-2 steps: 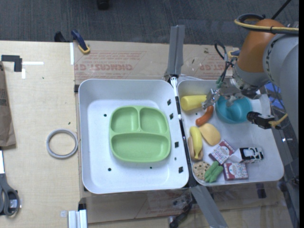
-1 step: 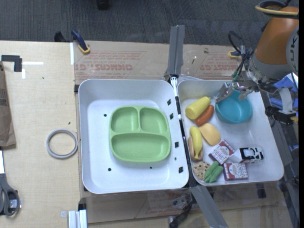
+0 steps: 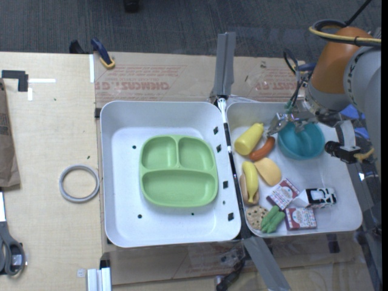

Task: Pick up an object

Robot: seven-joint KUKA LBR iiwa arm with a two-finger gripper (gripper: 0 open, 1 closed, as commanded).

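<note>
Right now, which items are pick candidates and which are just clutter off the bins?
In play:
gripper, over the right bin
teal bowl
yellow corn
carrot
banana
toy car
green divided plate in the left bin

Lying about:
tape ring
scissors
blue clamp

Divided plate in left bin; bowl, toy foods, perhaps cartons in right bin.

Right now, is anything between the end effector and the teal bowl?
Nothing visible. The end effector sits at the teal bowl's upper-left rim in the right bin; the yellow cylinder and orange carrot lie apart, left.
</note>
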